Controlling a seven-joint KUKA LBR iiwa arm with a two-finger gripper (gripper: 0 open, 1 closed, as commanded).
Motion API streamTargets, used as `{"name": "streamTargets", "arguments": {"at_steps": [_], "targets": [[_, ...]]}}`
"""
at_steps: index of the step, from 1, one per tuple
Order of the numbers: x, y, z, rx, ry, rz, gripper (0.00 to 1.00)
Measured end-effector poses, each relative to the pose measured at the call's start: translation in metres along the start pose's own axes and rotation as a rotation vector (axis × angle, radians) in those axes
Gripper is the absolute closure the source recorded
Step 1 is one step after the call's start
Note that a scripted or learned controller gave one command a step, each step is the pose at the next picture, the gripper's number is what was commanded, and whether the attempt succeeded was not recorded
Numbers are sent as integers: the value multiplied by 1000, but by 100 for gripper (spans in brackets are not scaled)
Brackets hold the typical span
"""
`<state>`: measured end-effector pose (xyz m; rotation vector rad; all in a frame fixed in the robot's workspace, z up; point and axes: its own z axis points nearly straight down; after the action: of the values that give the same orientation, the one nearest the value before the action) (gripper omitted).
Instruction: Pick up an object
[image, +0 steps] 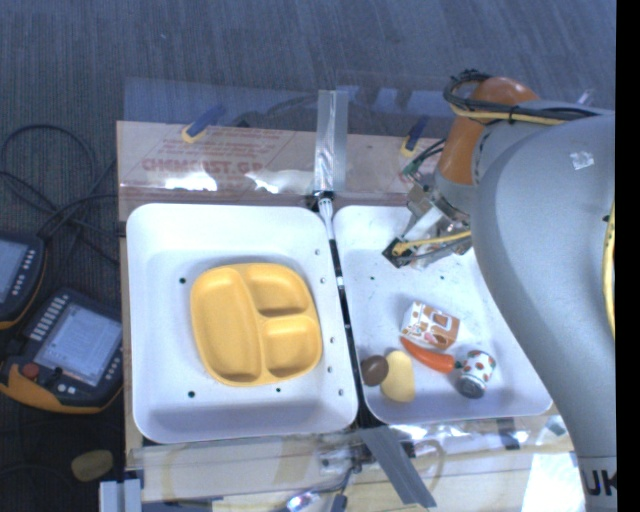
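**Objects clustered at the near end of the right bin, gripper low over its far end**

From my seat, the things I could go for all sit in the right bin (352, 300), bunched toward its near end. There is a small white and orange packet (430, 325), lying tilted. Just beside it on the near side is an orange carrot-shaped piece (437, 357), which runs to a small red and white cup (476, 371) lying on its side near the right wall. Left of those I see a pale yellow rounded piece (399, 377), touching a dark brown round thing (374, 370) close to the wall between the bins.

The gripper (402, 252) is down over the far half of the same bin, well apart from that cluster. Its fingers point left and look drawn close together, with nothing between them that I can see, so I read the hand as closed on nothing. Cables run up the wrist to the orange band (470, 140), and the grey arm (550, 250) covers the right side of the bin.

The left bin (150, 300) holds a yellow divided tray (255, 322), lying flat near its middle. Off the bench to the left lie a control pendant (62, 350) and loose black cables (60, 170).
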<state>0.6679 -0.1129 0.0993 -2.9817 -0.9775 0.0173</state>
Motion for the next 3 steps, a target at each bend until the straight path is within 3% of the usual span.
{"name": "streamTargets", "arguments": {"at_steps": [1, 2, 3], "targets": [[-10, -3, 11, -9, 15, 391, 100], [-9, -16, -61, -2, 8, 426, 100], [0, -13, -38, -2, 6, 426, 100]]}}
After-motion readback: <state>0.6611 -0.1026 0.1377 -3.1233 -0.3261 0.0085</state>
